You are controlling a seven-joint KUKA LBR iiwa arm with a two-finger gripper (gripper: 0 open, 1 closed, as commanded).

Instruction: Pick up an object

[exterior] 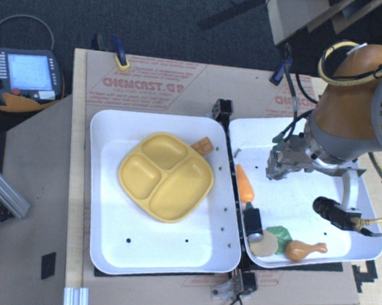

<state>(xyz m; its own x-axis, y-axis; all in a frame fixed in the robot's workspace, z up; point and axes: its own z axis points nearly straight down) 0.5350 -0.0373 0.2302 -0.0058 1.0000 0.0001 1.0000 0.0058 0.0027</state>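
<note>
Carrot (243, 184) lies lower left of gripper (279, 168), long axis near vertical in frame; gripper opening indeterminable.

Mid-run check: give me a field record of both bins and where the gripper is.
left bin: yellow divided plate, brown block tucked at its far right edge
right bin: carrot, black block, beige disc, green item, drumstick toy, along the left and near sides
gripper: over right bin's middle, apart from those items
task: nothing picked up yet
</note>
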